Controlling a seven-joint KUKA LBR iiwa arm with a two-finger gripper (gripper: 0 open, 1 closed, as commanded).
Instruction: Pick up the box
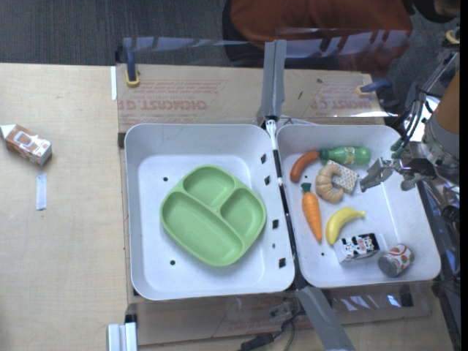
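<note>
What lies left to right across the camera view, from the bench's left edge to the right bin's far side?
Small carton on the bench → green divided plate → carrot → banana → box → can → gripper.

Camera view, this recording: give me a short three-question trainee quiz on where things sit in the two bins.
1. True or false: the green plate lies in the left bin.
2. What lies nearest the box? A) banana B) green bottle C) sausage
3. Fill in: the hand hangs over the ____ bin.

Key: 1 true. 2 A; the box lies just below the banana in the right bin. 3 right.
</note>
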